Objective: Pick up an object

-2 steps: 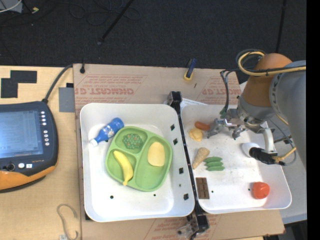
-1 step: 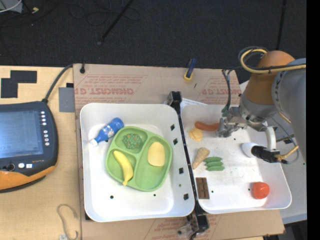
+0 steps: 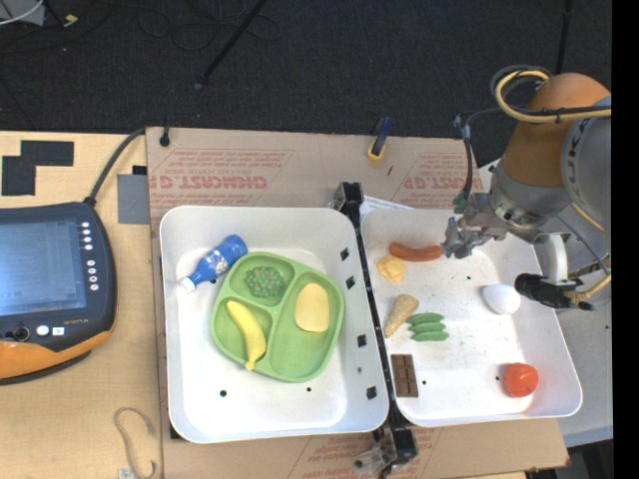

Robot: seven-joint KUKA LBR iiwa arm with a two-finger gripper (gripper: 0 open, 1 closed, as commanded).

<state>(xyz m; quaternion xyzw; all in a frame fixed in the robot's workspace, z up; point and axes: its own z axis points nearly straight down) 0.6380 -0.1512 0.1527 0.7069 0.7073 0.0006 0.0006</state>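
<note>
My gripper (image 3: 457, 243) hangs low over the back of the right bin (image 3: 559, 367), just off the right end of a red-orange sausage (image 3: 413, 252). Nothing shows held in it. Other things lie in the same bin: a small yellow piece (image 3: 391, 268), a pale cone-shaped item (image 3: 399, 314), a green pea pod (image 3: 428, 327), a brown block (image 3: 403, 374), a white egg (image 3: 500, 298) and a red tomato (image 3: 518, 378).
The left bin (image 3: 190, 387) holds a green divided plate (image 3: 282, 367) bearing a banana (image 3: 246, 332), and a blue bottle (image 3: 214, 262) lies beside it. A black divider (image 3: 365, 297) runs between the bins. A tablet (image 3: 50, 272) sits at far left.
</note>
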